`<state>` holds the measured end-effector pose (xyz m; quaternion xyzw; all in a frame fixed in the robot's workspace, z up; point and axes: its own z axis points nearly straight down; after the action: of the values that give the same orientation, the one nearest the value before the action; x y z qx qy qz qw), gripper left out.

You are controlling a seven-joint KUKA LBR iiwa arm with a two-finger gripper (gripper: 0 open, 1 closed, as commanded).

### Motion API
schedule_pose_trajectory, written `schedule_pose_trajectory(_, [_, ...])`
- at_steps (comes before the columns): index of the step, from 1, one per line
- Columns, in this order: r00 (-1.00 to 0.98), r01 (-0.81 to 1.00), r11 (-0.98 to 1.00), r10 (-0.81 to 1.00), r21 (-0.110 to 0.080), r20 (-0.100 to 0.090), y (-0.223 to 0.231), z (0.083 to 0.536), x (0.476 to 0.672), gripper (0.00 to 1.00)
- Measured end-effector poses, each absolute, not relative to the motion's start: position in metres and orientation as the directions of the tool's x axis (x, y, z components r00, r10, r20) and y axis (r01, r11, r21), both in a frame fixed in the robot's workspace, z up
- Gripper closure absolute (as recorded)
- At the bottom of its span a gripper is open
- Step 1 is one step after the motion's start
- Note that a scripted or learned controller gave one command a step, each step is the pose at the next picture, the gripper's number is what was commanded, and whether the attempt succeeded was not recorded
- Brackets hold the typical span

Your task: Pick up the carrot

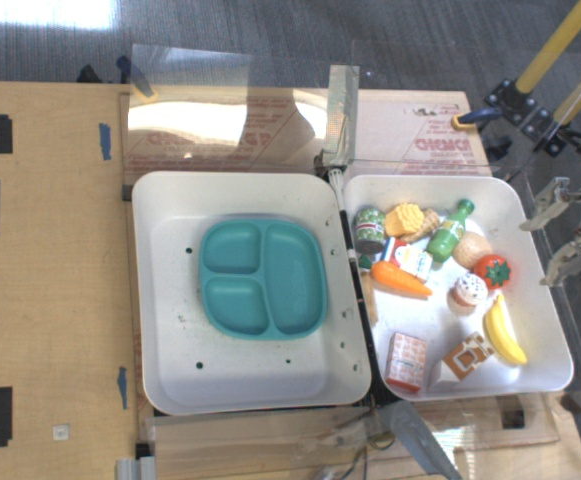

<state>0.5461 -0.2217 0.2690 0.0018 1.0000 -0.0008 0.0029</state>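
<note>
White right bin [540,363] holds tapered carrot [401,281].

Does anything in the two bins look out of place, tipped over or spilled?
Nothing looks spilled or damaged. The toy foods lie loosely jumbled in the right bin; the carrot lies on its side beside the green bottle, which also lies flat. The teal divided plate sits flat in the left bin.
</note>
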Motion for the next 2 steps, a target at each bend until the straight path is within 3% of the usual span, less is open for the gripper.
schedule_pose_trajectory(1, [-1.000, -0.013, 1.000, -0.013, 0.002, 0.003, -0.188, 0.138, 0.508, 0.00])
schedule_pose_trajectory(2, [-1.000, -0.002, 1.000, -0.002, -0.001, -0.005, -0.191, 0.125, 0.530, 0.00])
